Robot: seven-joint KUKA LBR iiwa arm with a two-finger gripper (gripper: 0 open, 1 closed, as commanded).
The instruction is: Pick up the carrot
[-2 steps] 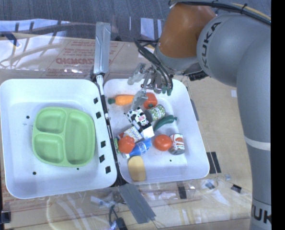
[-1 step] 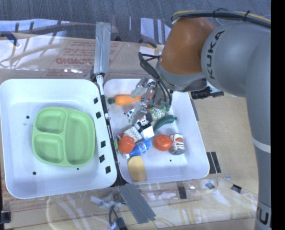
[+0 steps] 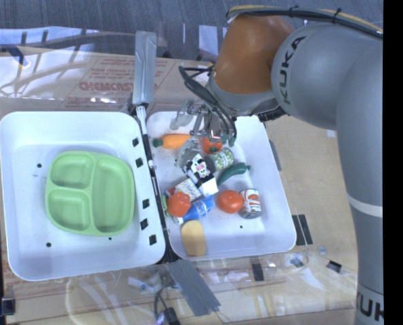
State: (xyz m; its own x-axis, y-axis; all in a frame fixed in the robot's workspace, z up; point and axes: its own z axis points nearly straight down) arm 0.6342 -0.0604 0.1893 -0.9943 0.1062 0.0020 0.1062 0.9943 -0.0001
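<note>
The carrot (image 3: 175,141) is orange with a small green tip and lies on its side near the back left corner of the right bin (image 3: 276,202). My gripper (image 3: 202,126) hangs low over the back of that bin, just right of and slightly above the carrot's thick end. A small red-orange item (image 3: 213,144) sits directly below the gripper. Nothing is visibly held.
The right bin also holds a green can (image 3: 223,159), a black-and-white carton (image 3: 200,168), a green vegetable (image 3: 232,172), two tomatoes (image 3: 230,201) (image 3: 178,204), a small tin (image 3: 250,203) and a tan block (image 3: 194,237). The left bin (image 3: 18,147) holds a green divided plate (image 3: 90,192).
</note>
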